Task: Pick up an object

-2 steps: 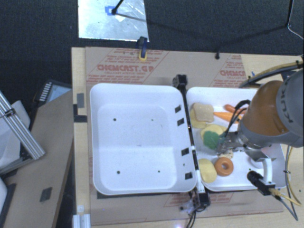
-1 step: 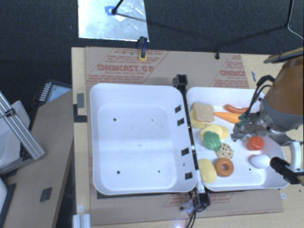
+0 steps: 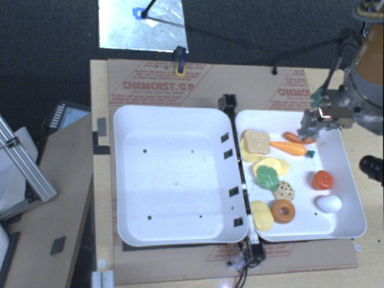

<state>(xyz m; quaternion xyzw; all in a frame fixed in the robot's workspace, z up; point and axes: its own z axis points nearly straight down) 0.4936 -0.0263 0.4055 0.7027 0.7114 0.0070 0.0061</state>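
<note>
Right bin (image 3: 351,179), contents: one bread slice (image 3: 257,141), one carrot (image 3: 290,148), one sausage (image 3: 294,137), one green leafy piece (image 3: 266,176) lying on a yellow slice (image 3: 277,164), one cookie (image 3: 284,191), one doughnut (image 3: 282,211), one yellow lump (image 3: 261,215), one tomato (image 3: 323,180), one egg (image 3: 328,204). Left bin (image 3: 174,173): listed without contents.

Claw (image 3: 310,128): low over the right bin's far edge, directly above the sausage end; opening and any hold cannot be told at this size.

Handling, as judged: the pieces look like light, rigid plastic toys. The sausage and carrot, touching each other, are smooth and rounded, likely to roll or slip; best gripped across the narrow middle. The egg and tomato would squirt out easily.
</note>
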